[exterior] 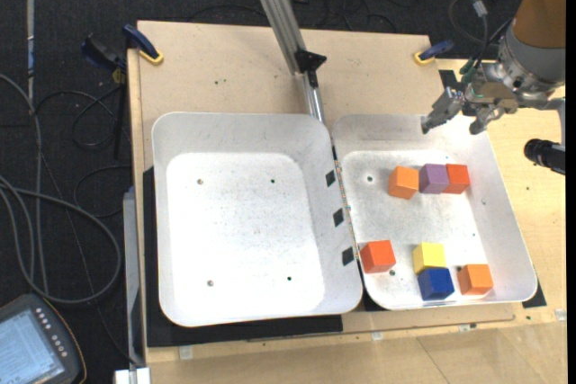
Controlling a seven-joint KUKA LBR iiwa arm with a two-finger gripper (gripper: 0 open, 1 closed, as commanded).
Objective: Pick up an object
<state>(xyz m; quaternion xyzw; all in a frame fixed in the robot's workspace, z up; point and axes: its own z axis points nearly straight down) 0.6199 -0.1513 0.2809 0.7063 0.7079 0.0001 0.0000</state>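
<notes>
Camera view: gripper point(454, 114) hangs with fingers apart and nothing between them over the right bin's point(504, 193) far edge; a descent onto the touching orange block point(404, 182) and purple block point(434, 178) risks a jammed, failed grasp

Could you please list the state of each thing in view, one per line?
claw: above the right bin's far edge, holding nothing.
right bin: holds seven blocks.
left bin: flat on the bench.
orange block, purple block, red-orange block: in a touching row.
yellow block: touching the blue block.
orange block near the divider: standing apart.
orange block at the near right: beside the blue one.
</notes>
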